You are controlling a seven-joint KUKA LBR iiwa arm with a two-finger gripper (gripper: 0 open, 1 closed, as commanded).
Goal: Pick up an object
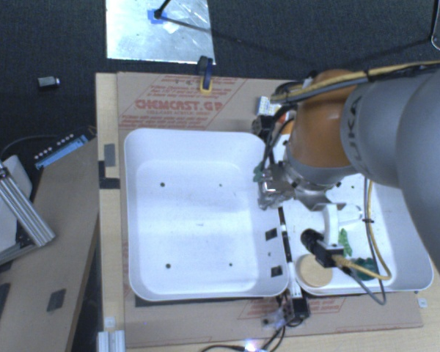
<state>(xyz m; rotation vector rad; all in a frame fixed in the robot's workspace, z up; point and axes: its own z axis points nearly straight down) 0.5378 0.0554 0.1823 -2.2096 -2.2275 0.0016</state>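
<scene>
Arm (400,123) comes in from the right and hangs over the right bin (405,267). Orange band (319,130) sits above that bin's left half, close to the divide between the two bins. Gripper (270,189) pokes out below the wrist, right at the seam, just beside the left bin's (136,196) right wall. The wrist blocks most of it, so can't tell if it's spread or closed, and can't see anything held in it.

Pickable stuff is all in the right bin, near corner:
- tan round disc (314,272) lying flat against the near-left corner
- small bright green piece (344,237) just right of and behind the disc
- darker green piece (366,264) near the front wall, right of the disc

All three are apart from the gripper, nearer the camera.

Both bins sit on a cardboard sheet (180,105) with red print, on the table (59,270). A yellow and blue clamp (204,75) is at the cardboard's far edge, with a shiny metal sheet (158,20) behind it.
</scene>
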